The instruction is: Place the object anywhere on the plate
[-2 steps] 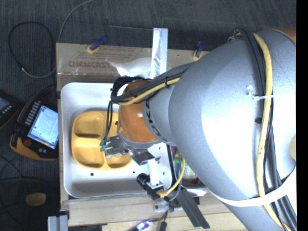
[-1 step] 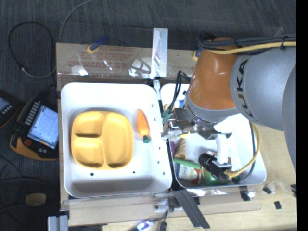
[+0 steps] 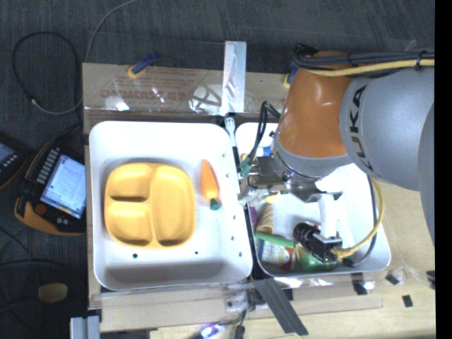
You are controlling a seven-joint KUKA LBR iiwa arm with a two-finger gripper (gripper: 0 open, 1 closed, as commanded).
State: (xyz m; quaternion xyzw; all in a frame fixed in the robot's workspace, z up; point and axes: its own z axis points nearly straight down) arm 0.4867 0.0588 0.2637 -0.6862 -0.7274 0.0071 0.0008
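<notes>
Carrot (image 3: 209, 182) is lying lengthwise just right of the yellow plate (image 3: 150, 205), well left of the arm (image 3: 332, 126); gripper state I cannot tell.

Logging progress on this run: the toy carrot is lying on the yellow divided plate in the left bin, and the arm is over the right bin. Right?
Not quite. In the camera view the carrot lies on the left bin's white floor, just right of the yellow divided plate, not on it. The arm is indeed over the right bin.

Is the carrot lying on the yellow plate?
No, the carrot lies on the bin floor just right of the plate.
</notes>
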